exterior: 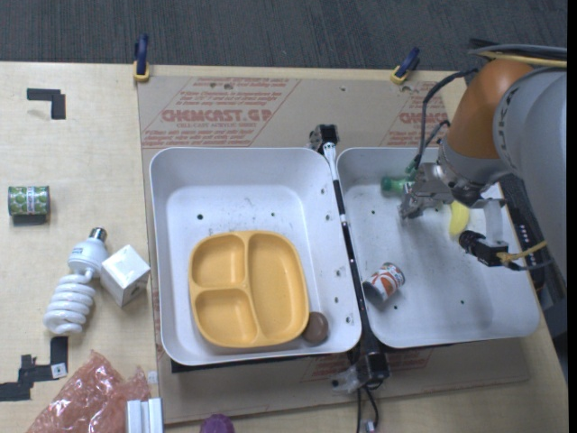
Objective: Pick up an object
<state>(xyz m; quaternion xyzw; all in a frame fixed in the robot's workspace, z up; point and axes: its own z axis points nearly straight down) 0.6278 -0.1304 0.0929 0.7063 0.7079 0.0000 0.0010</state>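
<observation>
Green object (393,185) lies near the right bin's (505,318) far edge, toward its far-left corner, just beside the gripper (416,204). Jaw state: cannot tell. A small can (384,282) lies by the near-left corner. Judgement: centre over the green object, descend vertically, clear of the bin wall, close, then lift.

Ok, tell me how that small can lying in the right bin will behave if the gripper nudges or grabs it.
The small can lies on its side near the right bin's left wall, so a nudge will probably roll it. Its rounded body looks smooth, so the fingers may slip unless they close squarely across it. It looks stiff and likely light, though whether it is full cannot be seen.
</observation>
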